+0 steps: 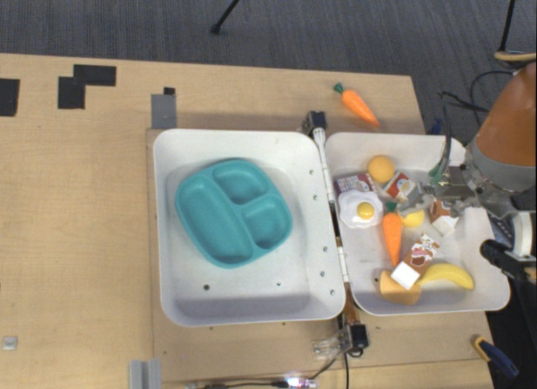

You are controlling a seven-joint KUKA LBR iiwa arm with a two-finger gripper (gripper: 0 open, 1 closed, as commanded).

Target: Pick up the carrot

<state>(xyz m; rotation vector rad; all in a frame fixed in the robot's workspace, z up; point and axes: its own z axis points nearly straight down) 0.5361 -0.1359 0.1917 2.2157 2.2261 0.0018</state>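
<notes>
A carrot [392, 237] lies in the right bin [495, 295] beside a fried egg [363, 210]. The gripper [446, 203] hovers just right; its state is unclear.

On the counter [75, 236], the left bin [252, 303] holds a teal divided plate [232, 211]. The right bin [482, 291] holds a carrot [392, 238], fried egg [364, 210], banana [445, 276] and orange ball [381, 168]. Another carrot [358, 106] lies on the counter beyond it. The pincer [443, 199] hangs over the right bin's right side.

The small printed packets [354, 184] in the right bin [495, 295] are too blurred to read.
</notes>
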